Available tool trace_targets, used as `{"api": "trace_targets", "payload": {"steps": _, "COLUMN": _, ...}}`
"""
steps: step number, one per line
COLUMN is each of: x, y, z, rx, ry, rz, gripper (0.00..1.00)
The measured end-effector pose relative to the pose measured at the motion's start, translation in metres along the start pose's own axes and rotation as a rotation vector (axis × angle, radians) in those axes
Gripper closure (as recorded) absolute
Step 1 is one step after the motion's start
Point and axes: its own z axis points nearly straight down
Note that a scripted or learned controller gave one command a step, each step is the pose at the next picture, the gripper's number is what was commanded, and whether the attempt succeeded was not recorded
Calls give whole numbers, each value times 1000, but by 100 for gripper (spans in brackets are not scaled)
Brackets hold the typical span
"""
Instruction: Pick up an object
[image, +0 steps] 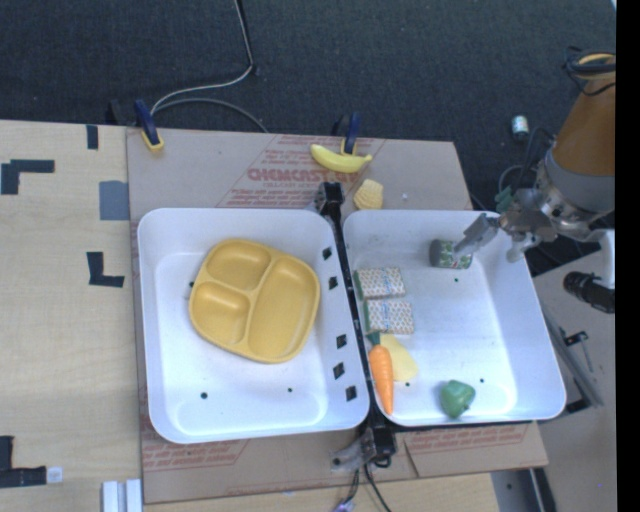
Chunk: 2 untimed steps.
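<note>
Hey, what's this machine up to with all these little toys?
The robot arm reaches in from the right, its claw low over the right bin, right beside a small grey-green block. I can't tell whether it has hold of it. A toy carrot, a green lump and two sponges lie untouched there. The left bin holds a yellow divided plate.

- Light wood surface (60, 330), a brown cardboard sheet (270, 170) laid on it.
- 2 white bins (165, 320) side by side on the cardboard.
- A yellow banana (338, 158) behind them.

A banana (340, 158) lies on cardboard (280, 170) behind the bins.
</note>
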Motion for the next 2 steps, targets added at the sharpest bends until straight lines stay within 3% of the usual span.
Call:
{"api": "trace_targets", "payload": {"steps": 1, "x": 13, "y": 63, "z": 72, "rx": 1, "ry": 1, "rz": 0, "gripper": 0}}
{"api": "trace_targets", "payload": {"steps": 2, "x": -13, "y": 77, "z": 132, "rx": -23, "ry": -9, "rz": -2, "gripper": 0}}
